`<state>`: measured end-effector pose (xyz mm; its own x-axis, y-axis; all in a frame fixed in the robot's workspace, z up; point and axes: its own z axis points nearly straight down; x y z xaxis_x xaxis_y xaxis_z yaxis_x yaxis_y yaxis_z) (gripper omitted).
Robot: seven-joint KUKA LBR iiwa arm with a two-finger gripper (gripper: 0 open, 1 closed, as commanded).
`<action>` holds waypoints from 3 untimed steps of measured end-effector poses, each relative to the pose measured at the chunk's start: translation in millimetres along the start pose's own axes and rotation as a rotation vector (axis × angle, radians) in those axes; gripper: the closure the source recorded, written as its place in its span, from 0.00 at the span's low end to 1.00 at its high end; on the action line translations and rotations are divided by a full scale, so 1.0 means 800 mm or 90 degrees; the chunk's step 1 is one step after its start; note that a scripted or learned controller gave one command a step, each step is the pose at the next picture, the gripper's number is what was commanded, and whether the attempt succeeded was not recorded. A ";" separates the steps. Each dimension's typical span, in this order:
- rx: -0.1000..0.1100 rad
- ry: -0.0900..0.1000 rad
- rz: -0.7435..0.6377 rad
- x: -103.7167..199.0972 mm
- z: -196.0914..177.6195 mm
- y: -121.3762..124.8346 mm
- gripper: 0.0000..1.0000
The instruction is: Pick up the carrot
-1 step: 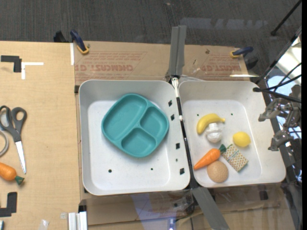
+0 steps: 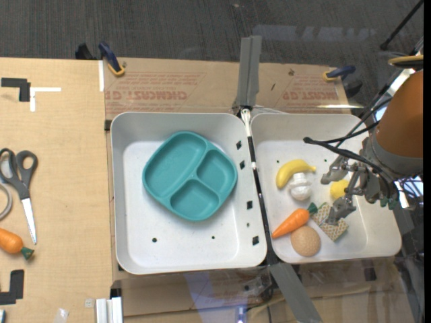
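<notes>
The carrot (image 2: 291, 222) lay in the right bin (image 2: 269, 180), its orange tip toward the divider and its green top pointing at the tool (image 2: 342, 206), which hovered over the bin's right half with nothing visibly between its fingers; whether those fingers were apart or together could not be made out. A brown egg (image 2: 305, 241) sat just below the carrot, a banana (image 2: 292, 171) and a white garlic bulb (image 2: 300, 191) just above it, and a patterned wedge (image 2: 333, 225) rested beneath the tool, with a yellow object (image 2: 339, 189) partly hidden behind it. A teal divided plate (image 2: 190, 175) occupied the left bin (image 2: 128, 200). On the worktop (image 2: 54, 147) to the left lay scissors (image 2: 21, 187) and a second carrot (image 2: 12, 242).
</notes>
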<state>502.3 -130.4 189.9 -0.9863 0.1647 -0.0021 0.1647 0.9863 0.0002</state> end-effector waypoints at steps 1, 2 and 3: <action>0.000 0.001 -0.053 0.020 0.122 0.040 0.00; 0.000 -0.001 -0.056 0.019 0.111 0.041 1.00; 0.000 -0.001 -0.056 0.019 0.111 0.041 0.00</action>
<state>493.1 -95.7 101.4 -0.9970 0.0778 -0.0041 0.0778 0.9970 -0.0001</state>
